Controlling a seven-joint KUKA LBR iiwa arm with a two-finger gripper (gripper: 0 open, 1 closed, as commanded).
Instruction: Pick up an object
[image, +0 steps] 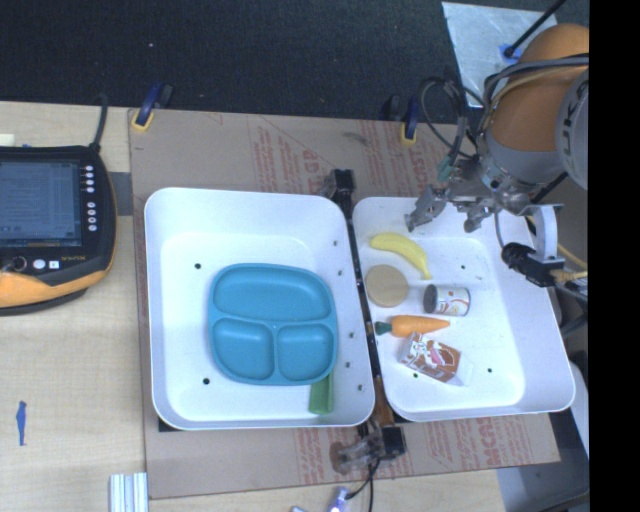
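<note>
We see our gripper (447, 212) spread and holding nothing above the right bin (540, 350), the banana (401, 251) not yet picked.

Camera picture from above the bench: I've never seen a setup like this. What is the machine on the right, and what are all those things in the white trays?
The camera looks down at a slant on a bench holding two shallow white bins. The grey and orange machine on the right is a robot arm. At its end is a two-finger gripper, its hand for picking things up, with its fingers spread open and nothing between them, over the far edge of the right bin. In that bin lie a banana, a round tan disc, a small can, a carrot and a snack packet. The left bin holds a blue divided plate and a small green object. The screen device at the far left looks like the robot's control pad.
</note>
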